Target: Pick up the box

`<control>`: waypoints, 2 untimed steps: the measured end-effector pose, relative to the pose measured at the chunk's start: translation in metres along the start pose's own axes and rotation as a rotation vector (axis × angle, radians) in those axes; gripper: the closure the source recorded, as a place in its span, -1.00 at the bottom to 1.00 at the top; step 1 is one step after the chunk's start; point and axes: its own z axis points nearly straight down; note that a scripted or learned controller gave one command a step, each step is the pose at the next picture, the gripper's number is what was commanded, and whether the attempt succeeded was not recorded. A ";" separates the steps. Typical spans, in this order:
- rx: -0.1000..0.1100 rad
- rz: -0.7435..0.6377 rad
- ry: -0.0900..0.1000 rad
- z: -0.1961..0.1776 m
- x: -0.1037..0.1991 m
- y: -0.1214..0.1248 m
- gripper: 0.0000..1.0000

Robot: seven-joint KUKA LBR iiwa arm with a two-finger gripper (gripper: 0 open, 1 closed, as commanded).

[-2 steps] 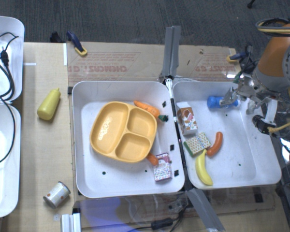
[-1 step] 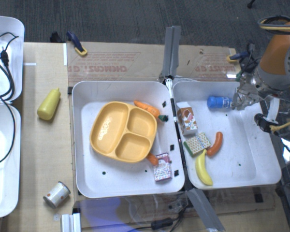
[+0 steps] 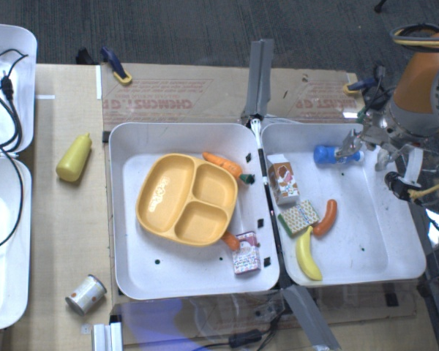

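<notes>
A white box with a red-brown picture (image 3: 283, 180) lies in the right bin (image 3: 395, 265) near its left wall. Just below it sits a small green checkered box (image 3: 300, 216). A third box, pink and white (image 3: 246, 254), lies in the left bin (image 3: 132, 269) by its right wall. My gripper (image 3: 367, 154) hangs over the far right part of the right bin, open, with nothing between its fingers. One fingertip (image 3: 349, 148) is right beside a blue toy (image 3: 325, 154). The gripper is well to the right of all the boxes.
In the right bin, a red sausage (image 3: 325, 218) and a banana (image 3: 307, 253) lie near the checkered box. A yellow divided plate (image 3: 187, 198) and a carrot (image 3: 223, 163) sit in the left bin. On the bench to the left are a mustard bottle (image 3: 74, 159) and a can (image 3: 85, 293).
</notes>
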 end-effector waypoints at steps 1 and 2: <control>0.007 -0.001 0.001 0.034 0.016 -0.021 -1.00; 0.005 0.003 0.001 0.023 0.014 -0.020 1.00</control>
